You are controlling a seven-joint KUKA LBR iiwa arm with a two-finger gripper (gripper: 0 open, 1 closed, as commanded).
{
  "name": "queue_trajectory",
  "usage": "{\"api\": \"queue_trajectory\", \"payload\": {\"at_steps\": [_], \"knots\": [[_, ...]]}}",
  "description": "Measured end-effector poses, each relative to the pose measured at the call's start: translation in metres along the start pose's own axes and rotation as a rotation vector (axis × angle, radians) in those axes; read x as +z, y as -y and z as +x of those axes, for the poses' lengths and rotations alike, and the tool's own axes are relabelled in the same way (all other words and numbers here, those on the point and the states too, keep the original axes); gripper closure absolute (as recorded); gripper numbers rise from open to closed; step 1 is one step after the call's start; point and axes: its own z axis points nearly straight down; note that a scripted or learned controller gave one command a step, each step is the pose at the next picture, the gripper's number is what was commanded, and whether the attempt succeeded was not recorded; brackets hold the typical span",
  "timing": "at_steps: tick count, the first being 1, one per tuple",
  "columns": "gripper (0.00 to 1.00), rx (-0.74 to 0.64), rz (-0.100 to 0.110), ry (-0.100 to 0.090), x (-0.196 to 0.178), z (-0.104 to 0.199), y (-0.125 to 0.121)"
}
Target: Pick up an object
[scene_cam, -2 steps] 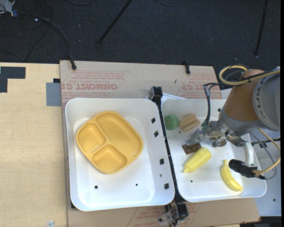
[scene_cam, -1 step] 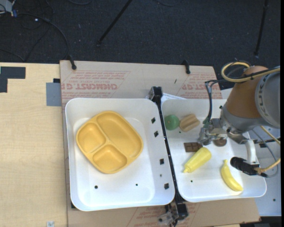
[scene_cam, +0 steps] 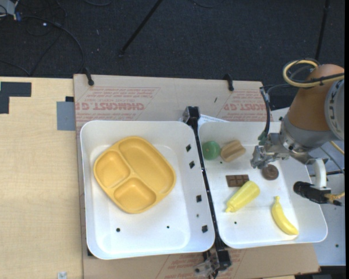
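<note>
My gripper (scene_cam: 262, 157) hangs low over the right bin (scene_cam: 314, 234), near its back right part. Just beside it, to the lower right, lies a small round brown piece (scene_cam: 270, 172); I cannot tell whether they touch. To the gripper's left lie a tan bun (scene_cam: 233, 150) and a green ball (scene_cam: 211, 150). A brown chocolate bar (scene_cam: 237, 181), a yellow squeeze bottle (scene_cam: 242, 196) and a banana (scene_cam: 283, 216) lie nearer the front of the same bin.
The left bin (scene_cam: 99, 237) holds a yellow divided plate (scene_cam: 134, 173). A black divider (scene_cam: 202, 179) runs between the bins. The grey and orange arm (scene_cam: 314, 112) comes in from the right, with a black part (scene_cam: 311, 192) over the right bin's edge.
</note>
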Motion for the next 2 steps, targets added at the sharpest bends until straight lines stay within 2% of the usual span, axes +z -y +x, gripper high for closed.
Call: {"api": "queue_trajectory", "payload": {"at_steps": [2], "knots": [[1.00, -0.001, -0.002, 0.000, -0.108, 0.010, -0.018]]}}
